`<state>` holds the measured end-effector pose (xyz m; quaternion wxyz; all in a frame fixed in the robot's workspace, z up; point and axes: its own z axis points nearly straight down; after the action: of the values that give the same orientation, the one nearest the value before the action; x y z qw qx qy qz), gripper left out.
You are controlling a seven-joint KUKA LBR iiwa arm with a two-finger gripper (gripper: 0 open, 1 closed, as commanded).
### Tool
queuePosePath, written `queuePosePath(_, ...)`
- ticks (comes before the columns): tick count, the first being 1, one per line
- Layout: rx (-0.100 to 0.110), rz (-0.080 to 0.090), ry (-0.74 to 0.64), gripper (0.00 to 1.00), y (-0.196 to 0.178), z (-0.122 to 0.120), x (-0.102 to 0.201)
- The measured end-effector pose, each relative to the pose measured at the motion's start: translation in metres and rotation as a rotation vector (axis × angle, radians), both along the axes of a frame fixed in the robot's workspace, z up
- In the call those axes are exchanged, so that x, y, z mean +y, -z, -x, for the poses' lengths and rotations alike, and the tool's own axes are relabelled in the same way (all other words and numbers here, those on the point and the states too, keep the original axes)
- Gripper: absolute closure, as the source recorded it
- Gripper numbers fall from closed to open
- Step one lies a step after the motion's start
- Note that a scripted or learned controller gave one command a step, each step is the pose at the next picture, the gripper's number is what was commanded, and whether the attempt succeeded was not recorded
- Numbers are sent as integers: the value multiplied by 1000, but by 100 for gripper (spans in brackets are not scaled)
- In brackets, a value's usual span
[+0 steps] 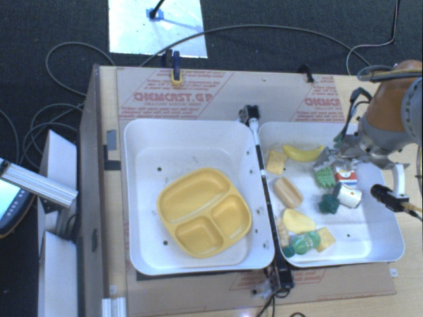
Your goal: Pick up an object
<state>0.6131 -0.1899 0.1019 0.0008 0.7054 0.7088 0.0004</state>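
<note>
Right now I see the grey arm with its orange band [390, 107] reaching into the right-hand shallow white bin [380, 243], its jaws [337, 156] low over a small green ridged toy [324, 177]; I cannot tell whether they are apart or together. Just beside that toy lie a red-and-white can [346, 176], a yellow plastic banana [303, 153] and a tan bread-roll toy [287, 191]. The left-hand white bin [145, 177] holds a yellow divided plastic plate [203, 211]. Both bins sit on the tabletop [198, 94].
</note>
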Motion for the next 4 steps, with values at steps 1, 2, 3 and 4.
queuePosePath(1,-12,5,3,0,8,40,17)
queuePosePath(2,2,0,4,0,17,64,2)
queuePosePath(3,-1,-1,1,0,17,12,37)
queuePosePath(4,24,-6,5,0,19,-47,24)
